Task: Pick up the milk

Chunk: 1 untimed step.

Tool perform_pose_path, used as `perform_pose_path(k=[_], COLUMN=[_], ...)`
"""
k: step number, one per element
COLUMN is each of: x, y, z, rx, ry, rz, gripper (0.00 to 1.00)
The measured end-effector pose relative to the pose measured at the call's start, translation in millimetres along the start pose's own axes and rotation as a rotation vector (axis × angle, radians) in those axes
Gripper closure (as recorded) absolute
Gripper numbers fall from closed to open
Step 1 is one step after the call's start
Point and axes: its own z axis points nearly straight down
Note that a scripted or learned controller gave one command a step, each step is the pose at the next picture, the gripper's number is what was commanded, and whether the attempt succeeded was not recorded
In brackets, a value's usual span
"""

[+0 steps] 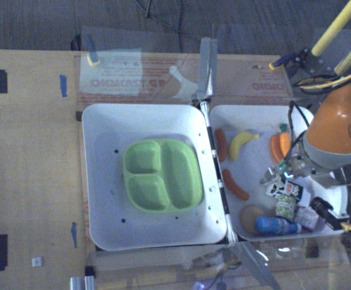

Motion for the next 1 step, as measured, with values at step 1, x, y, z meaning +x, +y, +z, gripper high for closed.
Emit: perform_pose_path(k=[1], x=[102.7], y=[4.1], z=[-90.5], rx=[-0.004], ry=[-0.009], rz=[0.167], gripper=[1.0])
